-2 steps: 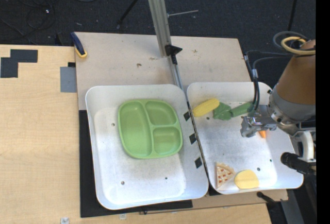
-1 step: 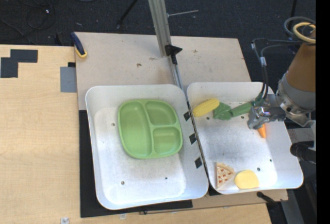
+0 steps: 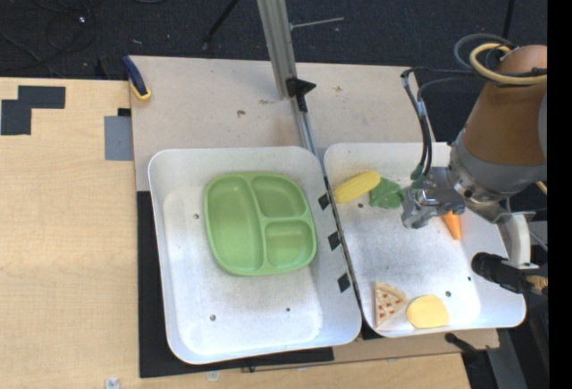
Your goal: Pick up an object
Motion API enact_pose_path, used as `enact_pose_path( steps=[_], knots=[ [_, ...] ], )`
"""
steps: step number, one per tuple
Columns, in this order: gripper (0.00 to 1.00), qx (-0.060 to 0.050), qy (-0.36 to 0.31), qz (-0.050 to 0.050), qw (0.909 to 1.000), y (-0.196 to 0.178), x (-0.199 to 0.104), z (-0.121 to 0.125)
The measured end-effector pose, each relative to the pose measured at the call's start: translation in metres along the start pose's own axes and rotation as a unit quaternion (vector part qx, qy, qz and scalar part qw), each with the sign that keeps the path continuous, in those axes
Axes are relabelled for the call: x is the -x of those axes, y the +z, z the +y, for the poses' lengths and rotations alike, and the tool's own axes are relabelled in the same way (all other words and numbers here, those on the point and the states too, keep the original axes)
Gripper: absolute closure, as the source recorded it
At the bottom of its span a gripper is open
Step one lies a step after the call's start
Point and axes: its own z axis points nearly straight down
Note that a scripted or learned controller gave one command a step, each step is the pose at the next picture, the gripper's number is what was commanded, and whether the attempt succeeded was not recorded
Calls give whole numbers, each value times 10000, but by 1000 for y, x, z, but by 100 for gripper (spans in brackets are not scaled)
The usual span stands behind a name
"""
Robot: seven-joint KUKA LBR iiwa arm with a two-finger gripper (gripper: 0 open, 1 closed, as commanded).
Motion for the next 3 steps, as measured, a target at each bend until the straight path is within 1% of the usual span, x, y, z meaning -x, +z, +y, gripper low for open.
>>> enact_pose_path(
  steps=[1,3],
  knots=[
    [100,-10,-9,4,10000,12,-59,10],
    [100,-6,-6,-5,10000,33,-155,22]
  ],
)
